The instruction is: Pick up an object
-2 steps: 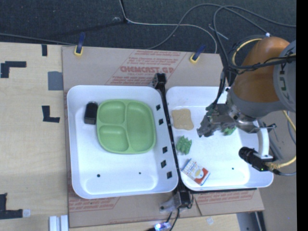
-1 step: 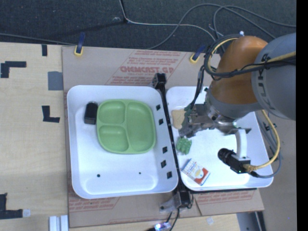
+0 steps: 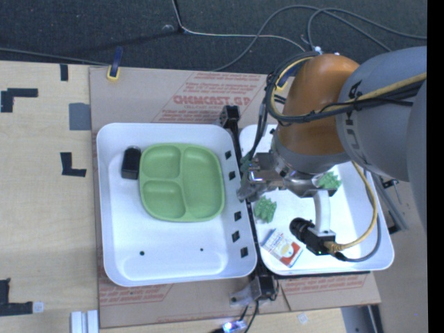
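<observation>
While the grey arm with its orange band (image 3: 316, 106) hangs over the right white bin (image 3: 371, 255), its gripper (image 3: 260, 182) sits near the divider; finger state cannot be told. Just below lie a green leafy toy (image 3: 264, 209) and a red-and-white card packet (image 3: 282, 248). Left of the divider, the other shallow bin (image 3: 166, 259) holds a smooth green three-compartment plastic plate (image 3: 182, 182) and a small black block (image 3: 130, 163).

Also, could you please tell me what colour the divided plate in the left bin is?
Light green; the plate shows best in the camera view.
</observation>
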### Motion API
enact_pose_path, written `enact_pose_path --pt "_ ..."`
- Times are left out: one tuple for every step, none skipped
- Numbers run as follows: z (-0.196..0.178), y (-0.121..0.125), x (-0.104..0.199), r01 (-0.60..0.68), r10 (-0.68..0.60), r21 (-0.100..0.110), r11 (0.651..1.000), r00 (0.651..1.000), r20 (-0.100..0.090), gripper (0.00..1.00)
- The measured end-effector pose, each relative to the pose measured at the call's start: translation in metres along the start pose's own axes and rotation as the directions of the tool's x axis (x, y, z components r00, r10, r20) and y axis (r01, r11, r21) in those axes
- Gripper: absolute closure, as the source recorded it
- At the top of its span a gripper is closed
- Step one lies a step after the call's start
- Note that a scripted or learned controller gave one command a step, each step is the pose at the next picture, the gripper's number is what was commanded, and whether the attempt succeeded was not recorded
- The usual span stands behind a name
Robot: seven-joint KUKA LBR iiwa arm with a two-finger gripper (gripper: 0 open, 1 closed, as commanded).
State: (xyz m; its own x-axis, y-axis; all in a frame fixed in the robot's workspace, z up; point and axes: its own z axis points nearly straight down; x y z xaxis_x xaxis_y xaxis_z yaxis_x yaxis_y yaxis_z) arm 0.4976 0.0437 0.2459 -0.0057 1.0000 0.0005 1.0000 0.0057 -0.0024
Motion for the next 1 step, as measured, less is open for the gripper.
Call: enact_pose_path --pt "-0.0019 0.0025 0.0506 0.002 -0.002 0.0 1.0 1.0 0.0 1.0"
